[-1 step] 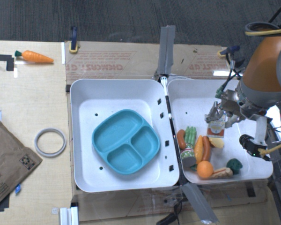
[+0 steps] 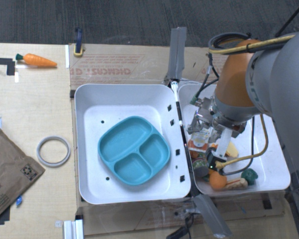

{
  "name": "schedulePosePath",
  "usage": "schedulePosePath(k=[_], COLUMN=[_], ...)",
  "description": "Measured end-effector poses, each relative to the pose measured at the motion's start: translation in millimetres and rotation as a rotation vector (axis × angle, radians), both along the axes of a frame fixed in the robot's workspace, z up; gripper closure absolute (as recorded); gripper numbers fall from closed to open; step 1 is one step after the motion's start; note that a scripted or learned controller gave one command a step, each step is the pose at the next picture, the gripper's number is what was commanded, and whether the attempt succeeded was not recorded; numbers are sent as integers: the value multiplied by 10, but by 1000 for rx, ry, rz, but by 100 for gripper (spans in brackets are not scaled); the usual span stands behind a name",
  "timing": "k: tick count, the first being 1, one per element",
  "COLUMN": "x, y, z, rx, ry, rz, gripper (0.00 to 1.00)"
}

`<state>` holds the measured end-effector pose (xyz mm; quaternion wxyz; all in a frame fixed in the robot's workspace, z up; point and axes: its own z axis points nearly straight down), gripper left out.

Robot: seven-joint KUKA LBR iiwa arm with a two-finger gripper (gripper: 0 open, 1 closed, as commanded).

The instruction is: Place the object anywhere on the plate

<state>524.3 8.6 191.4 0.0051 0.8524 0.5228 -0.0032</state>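
You've got the arm (image 2: 254, 78) w/ orange band down over the right bin (image 2: 276, 176), gripper (image 2: 204, 133) low among a pile of small items at the bin's 9 o'clock side. Can't tell gripper state. Can't tell which item is the task's object; an orange ball (image 2: 218, 181) and a green piece (image 2: 249, 175) lie toward 6 o'clock. Plate (image 2: 134, 149) is teal, 3 compartments, mid left bin (image 2: 84, 133). On the bench at 10 o'clock: toy carrot (image 2: 37, 60); at 9: a grey ring (image 2: 53, 150).
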Motion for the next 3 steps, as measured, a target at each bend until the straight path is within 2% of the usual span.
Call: schedulePosePath(k=[1, 2, 3], x=[31, 244, 244], y=[490, 282, 284], z=[-1, -11, -11], rx=[8, 9, 9], ry=[3, 4, 4], rz=[236, -59, -58], gripper=[100, 100, 0])
